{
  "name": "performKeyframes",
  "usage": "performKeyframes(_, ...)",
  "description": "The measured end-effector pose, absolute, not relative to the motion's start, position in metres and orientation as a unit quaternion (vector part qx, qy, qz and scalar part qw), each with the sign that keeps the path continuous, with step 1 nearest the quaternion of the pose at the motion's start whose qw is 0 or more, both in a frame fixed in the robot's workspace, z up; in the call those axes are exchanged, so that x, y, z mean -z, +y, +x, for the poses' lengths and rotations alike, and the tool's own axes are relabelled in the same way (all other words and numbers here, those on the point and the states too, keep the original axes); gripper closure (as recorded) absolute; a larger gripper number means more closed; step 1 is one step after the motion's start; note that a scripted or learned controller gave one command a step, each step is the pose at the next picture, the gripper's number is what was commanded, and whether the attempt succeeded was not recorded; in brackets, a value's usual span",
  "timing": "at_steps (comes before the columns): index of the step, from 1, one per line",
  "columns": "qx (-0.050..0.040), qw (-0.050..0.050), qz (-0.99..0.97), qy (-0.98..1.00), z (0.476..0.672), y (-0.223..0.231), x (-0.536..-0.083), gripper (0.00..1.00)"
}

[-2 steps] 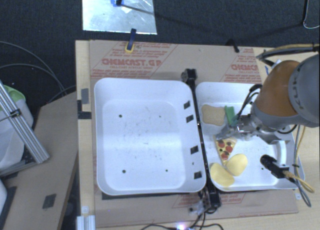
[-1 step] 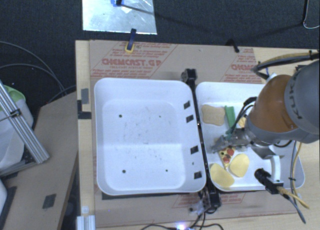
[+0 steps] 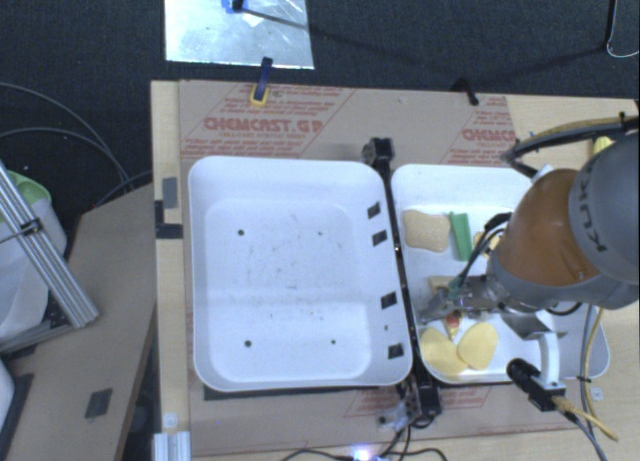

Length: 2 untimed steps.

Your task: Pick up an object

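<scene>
In the right bin (image 3: 450,181) lie a tan sponge-like block (image 3: 426,230), a green stick (image 3: 460,235) beside it, and two pale yellow rounded pieces (image 3: 478,345) near the front wall, with a small red bit (image 3: 453,327) next to them. My gripper (image 3: 447,301) reaches down into the middle of this bin, just behind the yellow pieces, under the arm's orange band (image 3: 540,234). I see nothing lifted between its parts.
The left bin (image 3: 290,269) stands next to the right one, divided by a black bar with clips (image 3: 388,239). Cardboard lines the bench under both. A metal plate (image 3: 238,9) lies on the dark floor behind. Cables hang at the bench's front right.
</scene>
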State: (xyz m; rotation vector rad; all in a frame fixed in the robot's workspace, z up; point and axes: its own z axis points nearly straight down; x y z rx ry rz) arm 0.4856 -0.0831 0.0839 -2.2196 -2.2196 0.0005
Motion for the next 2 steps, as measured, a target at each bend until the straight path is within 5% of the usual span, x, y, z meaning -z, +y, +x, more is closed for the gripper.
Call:
performKeyframes(1, 0.0014, -0.001, -0.707, -0.708, 0.488, -0.083, -0.095, 1.00)
performKeyframes(2, 0.0065, -0.005, -0.702, -0.712, 0.532, -0.016, -0.214, 1.00)
